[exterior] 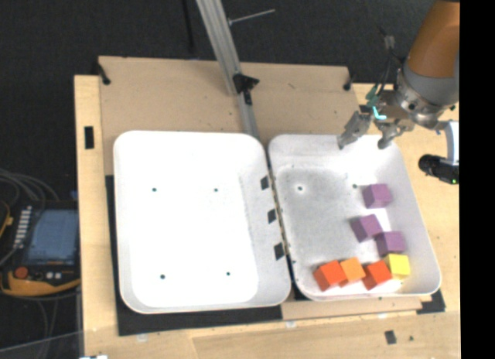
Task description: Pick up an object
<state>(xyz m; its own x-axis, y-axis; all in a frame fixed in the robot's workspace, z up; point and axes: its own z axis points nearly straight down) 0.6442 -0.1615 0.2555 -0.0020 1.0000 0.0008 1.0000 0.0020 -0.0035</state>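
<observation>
My gripper [365, 136] hangs over the far right corner of the right bin [325, 156], open, with nothing between its two fingers. Three purple blocks lie in the right bin: one [377, 194] nearest the gripper, one [366, 227] below it, and one [390, 241] further down. Along the bin's near edge sit a red-orange block [331, 274], an orange block [353, 269], a red block [377, 273] and a yellow block [398, 264]. All blocks rest on the bin floor, well below the gripper in the view.
The left bin [189, 218] stands beside the right one. A metal pole [220, 32] slants up from between the bins' far edges. A screen device [46, 237] with cables lies off the bench at left.
</observation>
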